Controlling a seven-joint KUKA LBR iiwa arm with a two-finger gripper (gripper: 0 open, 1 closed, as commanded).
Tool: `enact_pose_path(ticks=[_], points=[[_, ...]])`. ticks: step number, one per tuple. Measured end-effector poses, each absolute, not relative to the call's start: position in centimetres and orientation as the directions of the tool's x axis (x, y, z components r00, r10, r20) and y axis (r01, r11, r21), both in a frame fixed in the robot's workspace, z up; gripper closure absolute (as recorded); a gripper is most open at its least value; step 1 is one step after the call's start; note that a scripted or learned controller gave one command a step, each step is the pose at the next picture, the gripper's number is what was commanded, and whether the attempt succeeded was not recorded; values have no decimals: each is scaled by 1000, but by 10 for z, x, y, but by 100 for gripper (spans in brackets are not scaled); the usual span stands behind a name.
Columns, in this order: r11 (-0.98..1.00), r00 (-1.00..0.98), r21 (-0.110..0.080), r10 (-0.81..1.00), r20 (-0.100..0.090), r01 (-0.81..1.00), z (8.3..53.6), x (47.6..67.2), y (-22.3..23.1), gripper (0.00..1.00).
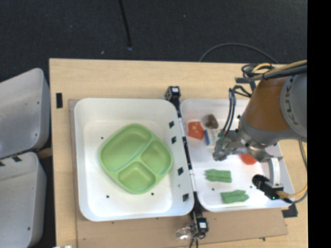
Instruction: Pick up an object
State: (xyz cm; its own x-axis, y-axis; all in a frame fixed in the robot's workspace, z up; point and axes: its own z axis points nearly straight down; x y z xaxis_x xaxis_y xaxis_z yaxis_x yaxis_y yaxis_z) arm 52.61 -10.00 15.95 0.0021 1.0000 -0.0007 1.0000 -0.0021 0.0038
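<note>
1. Green, the three-compartment plastic plate [136,158] lies alone in the left white bin [83,138].
2. Small objects sit in the right white bin [204,203]: orange-red block [194,130], brown lump [210,121], two ridged green pieces [219,176].
3. Gripper [222,152] hovers above the nearer green piece; best to centre over it before descending.

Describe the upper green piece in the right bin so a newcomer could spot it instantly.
Start at the right shallow white bin, the one under the grey-and-orange arm. Near its lower middle lie two flat green ridged pieces; the target is the upper green ridged piece, just below the gripper. The lower green ridged piece sits nearer the bin's front edge.
</note>
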Motion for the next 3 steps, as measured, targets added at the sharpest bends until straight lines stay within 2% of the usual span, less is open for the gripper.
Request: enact_pose_path(ticks=[1, 2, 3], points=[[3, -3, 7, 1000, -2, 1000, 205, 528, -101, 100], [7, -7, 3, 1000, 0, 1000, 221, 545, -48, 100], [7, -7, 1, 1000, 1, 1000, 215, 560, 3, 100]])
